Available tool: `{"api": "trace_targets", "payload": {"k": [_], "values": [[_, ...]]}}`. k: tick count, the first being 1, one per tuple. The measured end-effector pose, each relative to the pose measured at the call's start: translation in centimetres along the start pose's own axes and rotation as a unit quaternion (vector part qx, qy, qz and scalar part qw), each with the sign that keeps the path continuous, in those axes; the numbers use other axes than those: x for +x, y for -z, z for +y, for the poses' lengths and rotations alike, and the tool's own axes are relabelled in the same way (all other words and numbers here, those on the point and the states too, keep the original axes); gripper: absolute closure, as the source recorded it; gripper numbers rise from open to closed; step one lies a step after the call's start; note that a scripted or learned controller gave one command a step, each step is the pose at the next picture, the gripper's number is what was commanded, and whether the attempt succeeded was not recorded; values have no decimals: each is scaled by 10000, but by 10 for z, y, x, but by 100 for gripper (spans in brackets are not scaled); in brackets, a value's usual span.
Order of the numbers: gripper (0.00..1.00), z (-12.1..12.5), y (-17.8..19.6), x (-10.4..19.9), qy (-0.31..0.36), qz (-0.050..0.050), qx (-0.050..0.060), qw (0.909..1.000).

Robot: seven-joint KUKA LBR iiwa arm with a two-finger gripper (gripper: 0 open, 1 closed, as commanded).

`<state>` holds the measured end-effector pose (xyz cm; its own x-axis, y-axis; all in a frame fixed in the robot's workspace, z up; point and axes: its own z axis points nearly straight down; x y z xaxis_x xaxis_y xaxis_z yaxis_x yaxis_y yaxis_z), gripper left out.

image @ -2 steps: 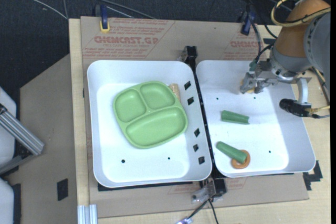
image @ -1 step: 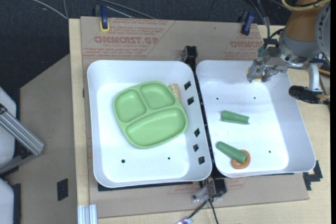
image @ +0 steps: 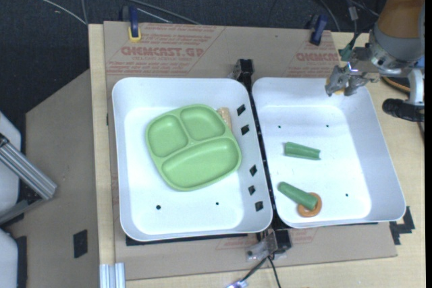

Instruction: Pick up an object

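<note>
A green divided plate (image: 194, 146) lies in the left bin (image: 135, 212), with a small tan piece (image: 225, 117) against its far right edge. The right bin (image: 378, 192) holds a short green stick (image: 301, 152) near its middle. Closer to the front lies a green-stemmed piece with an orange end (image: 301, 198). My gripper (image: 344, 85) hangs over the far right corner of the right bin, well apart from both green pieces. Nothing shows between its fingers.
Both bins sit on a brown board (image: 202, 44) held by blue clamps (image: 134, 22) at the back. A black divider with clips (image: 247, 125) runs between the bins. Cables cross the dark floor behind.
</note>
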<state>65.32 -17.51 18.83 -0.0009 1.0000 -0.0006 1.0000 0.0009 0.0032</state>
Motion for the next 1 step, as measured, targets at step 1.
{"api": "trace_targets", "payload": {"k": [1], "values": [[100,1,40,0,1,-4,-12,10000]]}}
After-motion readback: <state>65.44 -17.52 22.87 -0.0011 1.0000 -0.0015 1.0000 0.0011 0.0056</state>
